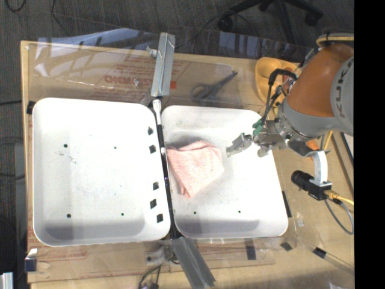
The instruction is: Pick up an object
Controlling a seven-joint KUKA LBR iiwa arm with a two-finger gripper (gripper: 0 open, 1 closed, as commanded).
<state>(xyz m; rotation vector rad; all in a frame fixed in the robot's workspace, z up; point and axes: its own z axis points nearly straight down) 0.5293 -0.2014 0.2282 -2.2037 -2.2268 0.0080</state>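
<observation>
A crumpled pink cloth (194,164) lies in the right bin (252,212), against its left wall. My gripper (251,147) hovers over the same bin, right of the cloth and a short gap from its upper right corner. Its fingers stand apart with nothing between them. The arm's grey wrist and orange band sit over the bin's right rim.
The left bin (90,221) sits beside the right one, with a row of black clips along the shared wall. On the bench behind the bins lie grey scissors (213,86) and a yellow object (267,71). A metal bar (162,65) stands at the back.
</observation>
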